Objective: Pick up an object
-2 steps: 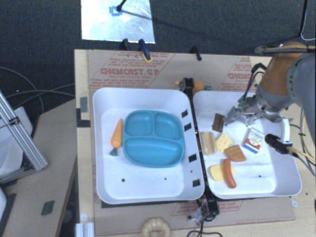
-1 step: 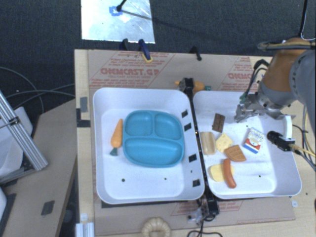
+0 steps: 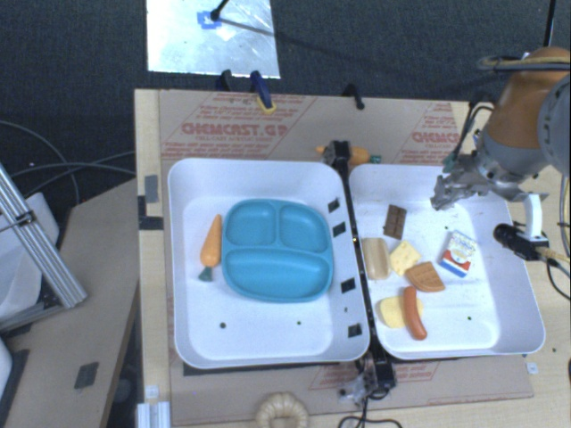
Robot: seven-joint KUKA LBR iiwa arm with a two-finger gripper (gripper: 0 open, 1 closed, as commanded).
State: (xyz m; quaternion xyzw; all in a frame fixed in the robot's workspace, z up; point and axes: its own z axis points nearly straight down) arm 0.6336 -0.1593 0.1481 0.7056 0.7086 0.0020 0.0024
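Several toy foods point(image 3: 406, 279) below claw point(image 3: 446, 194)

Two bins point(image 3: 268, 172), smooth white plastic, slight gloss. Blue divided plate point(image 3: 272, 252), matt plastic. Carrot point(image 3: 211, 242) and sausage point(image 3: 414, 315), moulded toy plastic, faint sheen. Bench sheet point(image 3: 236, 127), brown printed cardboard, matt. Foil-like square point(image 3: 212, 23), shiny, crinkled.
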